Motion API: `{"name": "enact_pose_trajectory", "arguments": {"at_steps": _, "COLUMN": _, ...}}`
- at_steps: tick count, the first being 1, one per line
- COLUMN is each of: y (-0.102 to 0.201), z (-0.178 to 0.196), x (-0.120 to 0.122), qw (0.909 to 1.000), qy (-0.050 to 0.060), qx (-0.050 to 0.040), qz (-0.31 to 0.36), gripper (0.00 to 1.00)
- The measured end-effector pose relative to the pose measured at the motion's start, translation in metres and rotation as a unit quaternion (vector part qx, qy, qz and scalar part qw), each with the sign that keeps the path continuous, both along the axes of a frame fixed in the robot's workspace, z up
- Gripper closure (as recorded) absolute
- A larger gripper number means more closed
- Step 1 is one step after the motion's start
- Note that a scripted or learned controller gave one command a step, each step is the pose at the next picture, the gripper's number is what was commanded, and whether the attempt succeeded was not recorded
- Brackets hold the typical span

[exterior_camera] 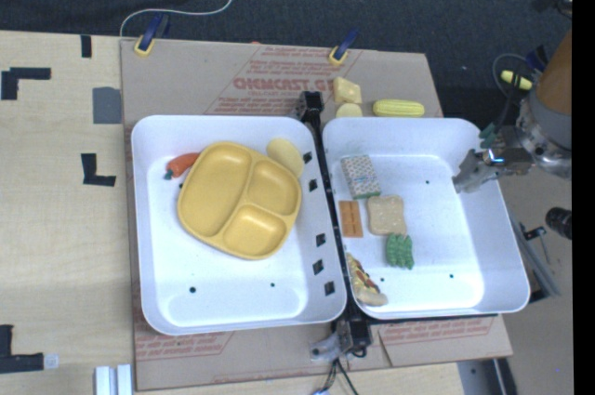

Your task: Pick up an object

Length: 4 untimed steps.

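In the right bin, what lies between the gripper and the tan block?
In the camera view, bare white floor of the right bin separates the gripper from the tan block.

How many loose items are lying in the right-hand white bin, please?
5, all near its left side: a speckled grey block, a thin orange card, a tan slab, a green knobbly piece, and a multicoloured item at the lower corner.

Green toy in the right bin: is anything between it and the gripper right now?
Nothing visible stands between them. The gripper is at the right bin's right rim, and bare white floor runs from there to the green toy. The tan block touches the toy's far side, so a grasp could catch it.
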<state>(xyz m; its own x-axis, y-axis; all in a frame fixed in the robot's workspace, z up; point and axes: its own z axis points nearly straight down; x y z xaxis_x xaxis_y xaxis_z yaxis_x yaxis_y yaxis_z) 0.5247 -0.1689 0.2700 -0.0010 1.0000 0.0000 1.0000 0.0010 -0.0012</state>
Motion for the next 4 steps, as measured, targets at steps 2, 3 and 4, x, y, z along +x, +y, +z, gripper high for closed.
{"name": "enact_pose_trajectory", "arguments": {"at_steps": 2, "y": 0.059, "z": -0.183, "x": -0.037, "qw": 0.9999, "qy": -0.009, "qx": -0.0039, "qz": -0.001, "gripper": 0.00}}
{"name": "enact_pose_trajectory", "arguments": {"at_steps": 3, "y": 0.019, "z": -0.180, "x": 0.021, "qw": 1.0000, "qy": -0.004, "qx": 0.0003, "qz": 0.001, "gripper": 0.00}}
{"name": "enact_pose_trajectory", "arguments": {"at_steps": 4, "y": 0.053, "z": -0.156, "x": 0.113, "qw": 1.0000, "qy": -0.004, "qx": -0.0006, "qz": 0.003, "gripper": 0.00}}
